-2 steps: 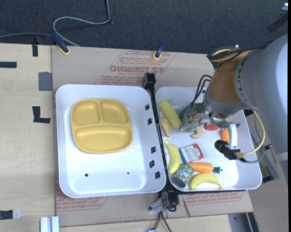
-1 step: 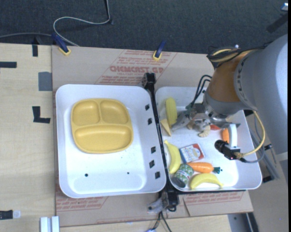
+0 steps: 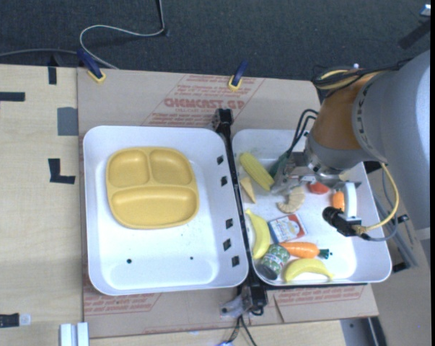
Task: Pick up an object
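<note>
Using the right bin (image 3: 368, 265) as the landmark: at its near edge there's a banana (image 3: 307, 269), with a carrot (image 3: 301, 250) just behind it and a small packet (image 3: 286, 228) past that. Further back, mid-bin, the gripper (image 3: 293, 182) is down over some pale food bits, corn cob (image 3: 255, 169) just left. Can't tell how the gripper's set.

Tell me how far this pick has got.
Done: the arm has reached into the right bin, with the pincer low among the toy food near the corn cob. In hand: nothing visibly lifted; its grip is hidden. Left: raising an object. The carrot and bananas lie untouched; the yellow divided plate sits in the left bin.
</note>
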`<state>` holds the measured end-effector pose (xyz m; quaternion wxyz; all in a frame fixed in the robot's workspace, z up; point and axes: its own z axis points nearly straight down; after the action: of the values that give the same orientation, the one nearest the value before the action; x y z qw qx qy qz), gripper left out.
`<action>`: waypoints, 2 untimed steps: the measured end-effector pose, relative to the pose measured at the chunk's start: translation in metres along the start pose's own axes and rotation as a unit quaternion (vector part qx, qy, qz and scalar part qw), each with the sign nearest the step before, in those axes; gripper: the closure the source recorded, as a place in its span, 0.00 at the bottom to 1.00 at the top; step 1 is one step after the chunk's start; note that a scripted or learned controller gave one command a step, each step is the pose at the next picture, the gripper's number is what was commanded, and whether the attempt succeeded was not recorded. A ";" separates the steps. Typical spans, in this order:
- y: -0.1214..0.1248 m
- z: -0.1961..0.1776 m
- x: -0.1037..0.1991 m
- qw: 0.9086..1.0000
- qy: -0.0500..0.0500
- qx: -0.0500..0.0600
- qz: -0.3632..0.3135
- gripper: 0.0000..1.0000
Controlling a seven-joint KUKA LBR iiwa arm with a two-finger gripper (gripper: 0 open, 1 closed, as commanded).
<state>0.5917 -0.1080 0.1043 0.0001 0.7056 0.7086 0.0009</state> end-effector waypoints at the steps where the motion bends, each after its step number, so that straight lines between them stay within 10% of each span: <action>1: 0.000 0.000 0.000 1.000 0.000 0.000 0.000 0.00; 2: 0.027 0.018 0.009 1.000 -0.004 -0.002 0.003 0.00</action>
<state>0.6190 -0.0988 0.0862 0.0042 0.7075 0.7067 -0.0004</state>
